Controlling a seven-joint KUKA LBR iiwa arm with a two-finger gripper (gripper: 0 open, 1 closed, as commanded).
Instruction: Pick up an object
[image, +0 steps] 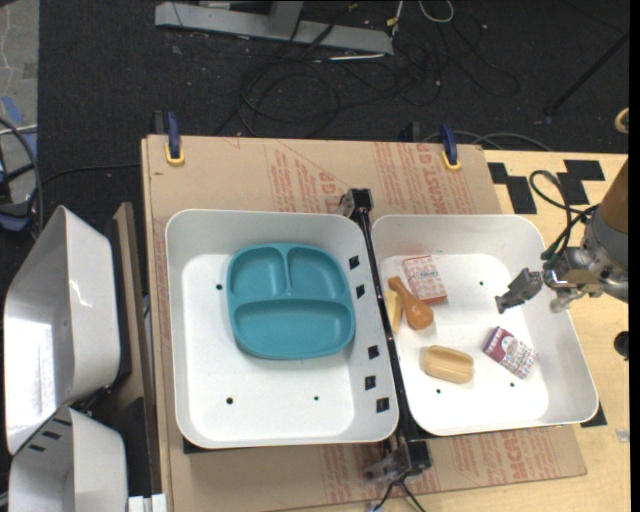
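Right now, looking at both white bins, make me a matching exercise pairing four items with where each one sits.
Things:
1. teal divided plastic plate
2. small red-and-white carton
3. tan bread-roll toy
4. small purple packet

Places:
A. right bin, near its front edge
B. left bin
C. right bin, below the gripper
D. right bin, toward the back

Pairs: 1-B, 2-D, 3-A, 4-C

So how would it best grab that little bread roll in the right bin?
Probably from straight above, closing across the bread roll's narrow middle. It lies flat and oblong, long axis running left to right, with bare floor of the right bin on both long sides.
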